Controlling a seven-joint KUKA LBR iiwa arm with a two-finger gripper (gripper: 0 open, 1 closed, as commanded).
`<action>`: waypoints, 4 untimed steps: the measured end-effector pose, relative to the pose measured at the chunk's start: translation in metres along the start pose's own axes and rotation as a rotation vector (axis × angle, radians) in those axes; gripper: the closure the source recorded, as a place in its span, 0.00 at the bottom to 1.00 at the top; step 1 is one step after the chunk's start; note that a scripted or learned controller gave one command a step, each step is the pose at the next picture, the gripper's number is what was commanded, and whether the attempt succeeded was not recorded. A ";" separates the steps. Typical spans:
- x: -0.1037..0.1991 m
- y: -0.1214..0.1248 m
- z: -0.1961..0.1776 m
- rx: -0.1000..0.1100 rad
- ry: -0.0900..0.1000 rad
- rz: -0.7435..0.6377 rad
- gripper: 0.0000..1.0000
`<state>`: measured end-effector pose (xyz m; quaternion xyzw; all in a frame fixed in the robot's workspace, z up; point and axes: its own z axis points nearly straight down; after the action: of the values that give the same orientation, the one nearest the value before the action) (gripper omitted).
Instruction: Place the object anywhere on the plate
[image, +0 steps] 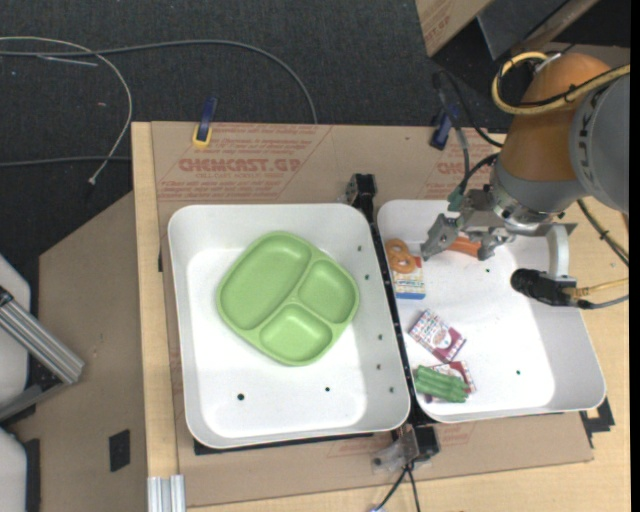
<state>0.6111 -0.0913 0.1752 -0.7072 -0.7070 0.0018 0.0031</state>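
1. The gripper (462, 238) hangs over the far part of the right bin (560, 385), near its far-left corner.
2. An orange object (464, 243) sits at its fingers; whether the fingers are closed on it I cannot tell.
3. The green plate (288, 297) lies mid-way in the left bin (200, 400), towards its far side.
4. Along the right bin's left edge: an orange-and-blue packet (405, 268), a pink packet (437, 335), and a green item (441, 384) near the near-left corner.

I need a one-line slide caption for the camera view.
Gripper over an orange object in the right bin; green plate sits in the left bin.
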 end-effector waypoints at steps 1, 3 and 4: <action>-0.001 -0.007 0.061 0.002 0.000 0.000 0.00; 0.002 -0.010 -0.015 -0.014 -0.002 -0.001 1.00; 0.007 -0.010 -0.079 -0.016 -0.003 -0.002 1.00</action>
<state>0.6020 -0.0839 0.2538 -0.7065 -0.7077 -0.0030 -0.0036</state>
